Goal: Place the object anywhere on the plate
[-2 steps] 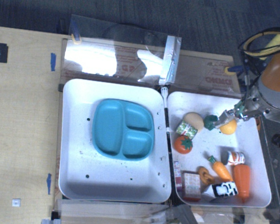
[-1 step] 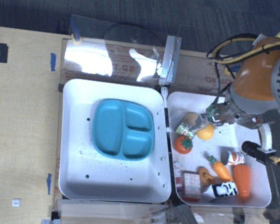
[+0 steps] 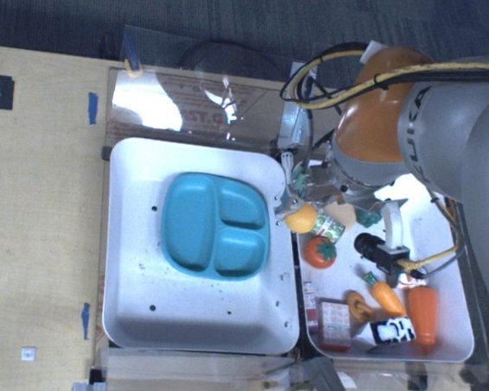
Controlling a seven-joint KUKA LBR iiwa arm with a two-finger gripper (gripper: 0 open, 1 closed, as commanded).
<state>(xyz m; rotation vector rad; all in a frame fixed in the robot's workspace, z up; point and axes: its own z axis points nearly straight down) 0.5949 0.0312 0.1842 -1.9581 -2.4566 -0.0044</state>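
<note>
Camera view: the jaws [image 3: 295,197] sit low over the gap between the two bins, at the left edge of the right white bin [image 3: 451,338]; whether they are spread or pressed together I cannot tell. Touching or just right of them lies a small yellow lemon-like toy [image 3: 302,218], its long axis running left to right, not visibly pinched. The blue three-compartment plastic plate [image 3: 215,225] rests in the left white bin [image 3: 130,248]. Near the lemon lie a red tomato toy [image 3: 320,252] and an orange carrot toy [image 3: 385,296]
</note>
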